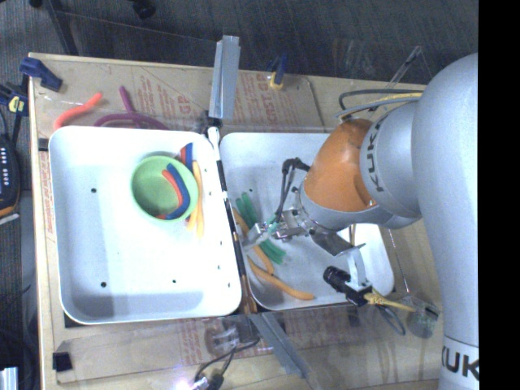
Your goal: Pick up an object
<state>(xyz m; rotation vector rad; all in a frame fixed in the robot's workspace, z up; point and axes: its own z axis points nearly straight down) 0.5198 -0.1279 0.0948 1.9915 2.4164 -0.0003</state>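
Nearest your lens is the grey arm (443,185) — its bulk fills the right of the view, with the orange band (345,173) sitting over the right bin (268,149). Below that band, the gripper (272,232) reaches down toward the bin's left side, at about nine o'clock from the orange band. Whether it is released or clenched, you cannot tell from here; the metal parts blur together.

Look at what lies around it. A green object (273,252) rests on the bin floor just at the gripper's five o'clock, touching or nearly touching it, though nothing is plainly seen gripped. A second green piece (246,210) lies at the gripper's ten o'clock, near the bin's left wall. An orange stick (284,287) lies at six o'clock, further down the floor — apart from the gripper.

In the left bin (81,242) you see a green bowl (162,187) with red, blue and yellow-orange pieces along its three o'clock edge. At the bench's eleven o'clock corner lie an orange piece (79,110) and a purple loop (130,119).
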